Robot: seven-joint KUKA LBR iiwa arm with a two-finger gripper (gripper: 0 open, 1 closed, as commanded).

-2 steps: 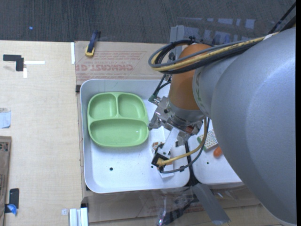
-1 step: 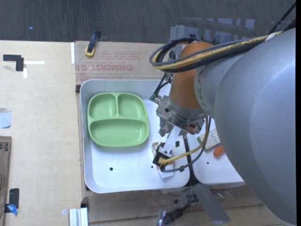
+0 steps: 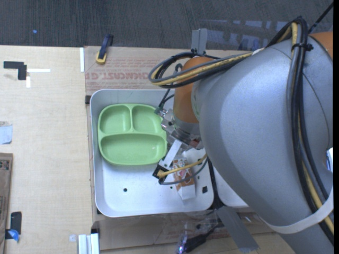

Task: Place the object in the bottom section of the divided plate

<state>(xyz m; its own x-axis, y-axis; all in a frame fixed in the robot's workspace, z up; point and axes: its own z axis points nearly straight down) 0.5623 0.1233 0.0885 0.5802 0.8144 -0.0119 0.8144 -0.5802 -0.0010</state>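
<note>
A light green divided plate (image 3: 132, 134) lies in the upper left of the left white bin (image 3: 114, 197). It has two small sections at the top and one wide section at the bottom, all bare. My gripper (image 3: 181, 178) hangs low over the bin floor, just right of and below the plate's lower right corner. A small brown-orange object (image 3: 184, 177) shows at the gripper's tip, partly hidden by cables and the bracket. Whether it sits between the fingers is unclear. The large grey arm hides the bin's right side.
A tiny dark speck (image 3: 125, 190) marks the bin floor below the plate. A yellow-and-black clamp (image 3: 104, 48) lies on the cardboard behind the bin. A corner of the right bin (image 3: 233, 197) peeks out under the arm.
</note>
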